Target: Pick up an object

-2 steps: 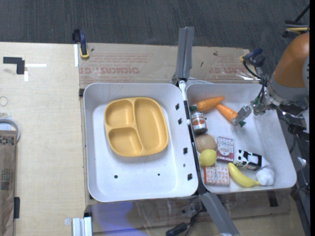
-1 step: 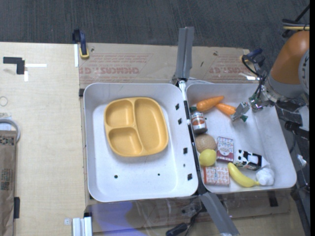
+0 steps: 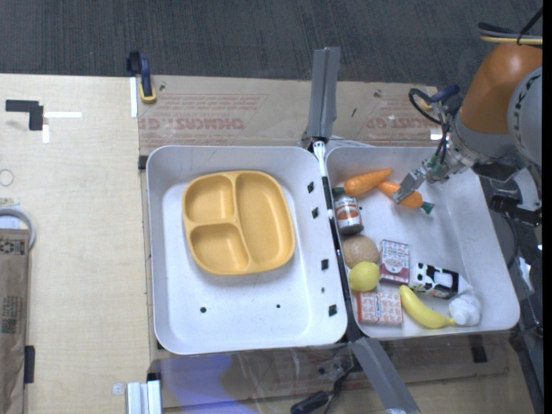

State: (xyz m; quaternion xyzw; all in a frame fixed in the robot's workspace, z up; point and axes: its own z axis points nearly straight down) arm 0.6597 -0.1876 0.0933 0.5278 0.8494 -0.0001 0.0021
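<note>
Down low at the far end of the right bin (image 3: pixel 498 231): the gripper (image 3: pixel 412 190) of the grey and orange arm (image 3: pixel 504 84), set right on top of a small orange piece (image 3: pixel 415 202), seemingly a carrot stub. Impossible to tell from this slanted view whether open or closed, or whether anything is truly gripped. Nothing visibly lifted clear of the bin floor. By all appearances a pick in mid-attempt: approach made, with grasp and lift to be confirmed.

Just beside the stub, toward the divider: a whole carrot (image 3: pixel 369 180), tapered, smooth and matte orange. Nearer the camera along the divider: a small can (image 3: pixel 348 214) with a glossy label and a pale lid, then a dull brown rounded fruit (image 3: pixel 360 250), touching a waxy yellow lemon (image 3: pixel 364 276). Close by: two flat printed cartons (image 3: pixel 394 261) and (image 3: pixel 379 309), boxy and hard-edged. At the near end: a curved, slick-looking banana (image 3: pixel 421 309), a black-and-white patterned item (image 3: pixel 435 279), and a soft white crumpled lump (image 3: pixel 466 310).

In the left bin (image 3: pixel 164 257): a yellow divided plate (image 3: pixel 239 222), three compartments, rounded corners, smooth moulded plastic, well apart from the gripper. Both bins shallow, white, hard and faintly shiny.
</note>
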